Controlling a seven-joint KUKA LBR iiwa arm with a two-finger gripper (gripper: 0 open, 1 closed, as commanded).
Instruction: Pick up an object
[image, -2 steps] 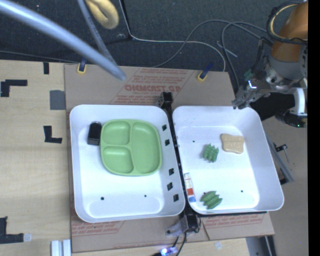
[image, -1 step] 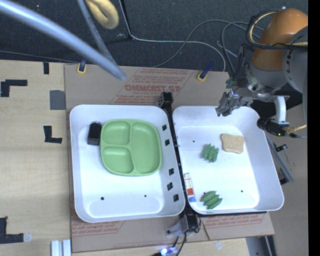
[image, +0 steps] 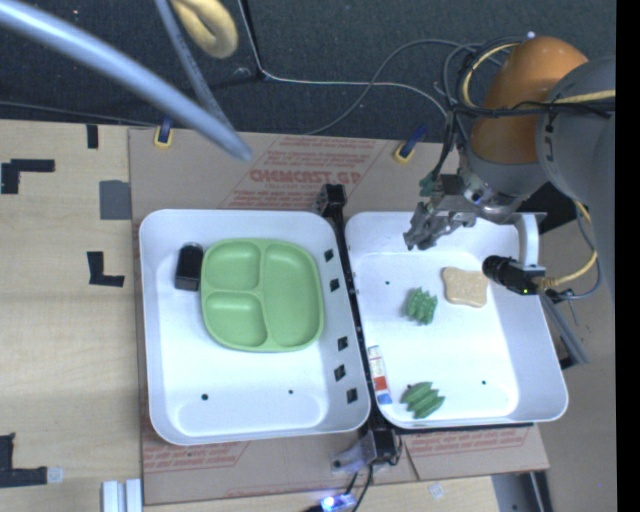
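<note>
My gripper (image: 424, 232) hangs over the back left part of the right bin (image: 500, 370), open, with nothing between its fingers. A tan bread-like piece (image: 465, 287) lies a little to its front right. A small green leafy piece (image: 421, 305) lies in front of the gripper, apart from it. Near the bin's front edge rests a green pod-like piece (image: 423, 398). A thin white stick with red and blue marks (image: 377, 368) lies along the bin's left wall.
The left bin (image: 170, 380) holds a green divided plate (image: 263, 295) and a small black block (image: 188, 266) at its left. A black divider (image: 345, 300) runs between the bins. Cables trail behind the bench.
</note>
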